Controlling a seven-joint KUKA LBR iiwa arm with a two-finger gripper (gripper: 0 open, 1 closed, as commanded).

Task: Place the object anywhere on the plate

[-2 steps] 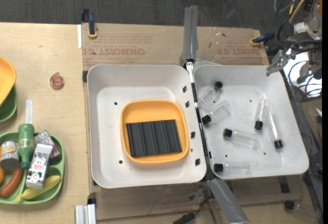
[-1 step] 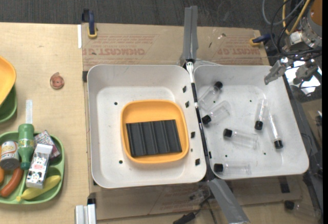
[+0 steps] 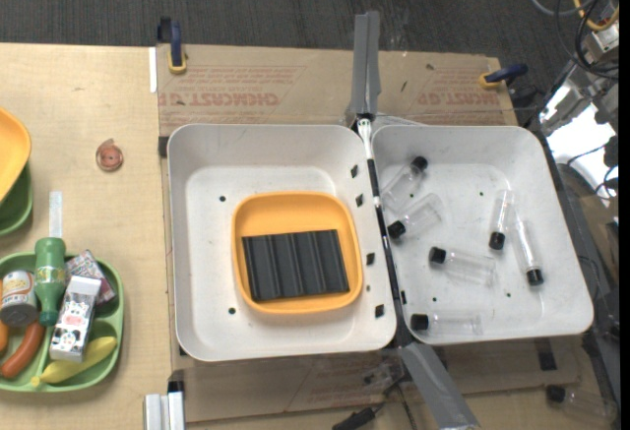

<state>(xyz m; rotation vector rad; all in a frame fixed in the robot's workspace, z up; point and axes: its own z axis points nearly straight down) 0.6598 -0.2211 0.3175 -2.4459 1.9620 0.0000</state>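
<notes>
Green tray (image 3: 103, 351) of toy food, small pink disc (image 3: 110, 156), blue clamps (image 3: 169, 39)

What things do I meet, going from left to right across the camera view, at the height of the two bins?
Green plate of toy food → left white bin → orange plate holding a dark ridged block → right white bin with clear black-capped tubes.

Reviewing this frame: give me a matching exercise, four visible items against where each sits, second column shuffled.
Items:
1. orange plate
2. dark ridged object
3. clear black-capped vials
4. green tray of toy food

Places:
A. right bin
B. wooden bench, far left
C. on the orange plate
D. left bin

Pairs: 1-D, 2-C, 3-A, 4-B
</notes>
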